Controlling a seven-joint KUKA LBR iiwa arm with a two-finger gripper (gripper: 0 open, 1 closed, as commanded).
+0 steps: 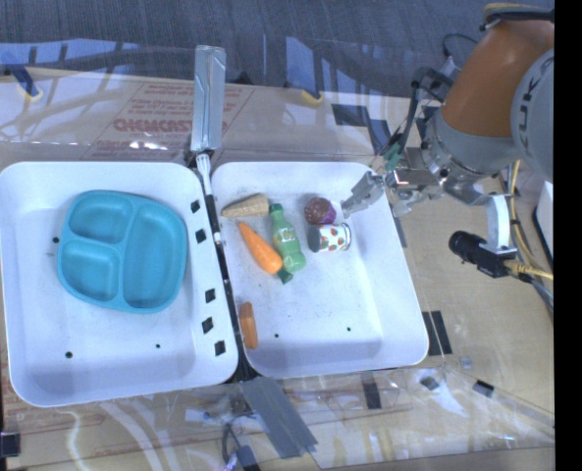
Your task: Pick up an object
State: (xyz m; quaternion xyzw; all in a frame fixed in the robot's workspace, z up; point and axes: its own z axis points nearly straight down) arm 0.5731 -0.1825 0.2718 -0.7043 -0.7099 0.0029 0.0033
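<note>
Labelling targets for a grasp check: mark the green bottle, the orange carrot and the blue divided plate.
Green plastic bottle (288, 240), camera view, mid-body.
Orange carrot (260, 248), camera view, middle.
Blue divided plate (124, 293), camera view, front rim.

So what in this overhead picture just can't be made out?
- Tool: too small and blurred to tell how it is set.
- Small can: label print too tiny to read.
- Dark round item: too blurred to identify.
- Arm: cut off by the picture's right side.
- Cardboard lettering: washed out by glare.
</note>
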